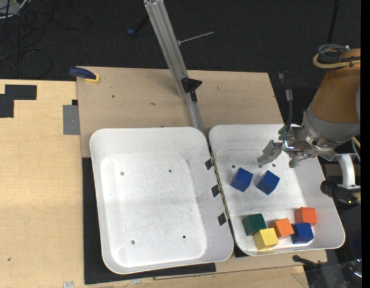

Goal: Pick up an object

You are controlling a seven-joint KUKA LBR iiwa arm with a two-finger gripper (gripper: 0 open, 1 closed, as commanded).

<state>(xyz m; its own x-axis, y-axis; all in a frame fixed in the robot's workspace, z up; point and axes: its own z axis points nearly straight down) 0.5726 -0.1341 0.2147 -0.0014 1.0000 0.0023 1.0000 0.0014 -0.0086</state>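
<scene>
Blocks lay in the right bin (329,236) — two blue cubes (241,179) mid-bin, five more clustered at its near edge. From the right the arm (334,107) reached in, jaws (280,153) spread open and empty above the cubes.

Wooden counter (35,179) bearing two white bins side by side: left bin (150,257), right bin (233,138). A blue-and-yellow clamp (84,74) sits at its far edge.
</scene>
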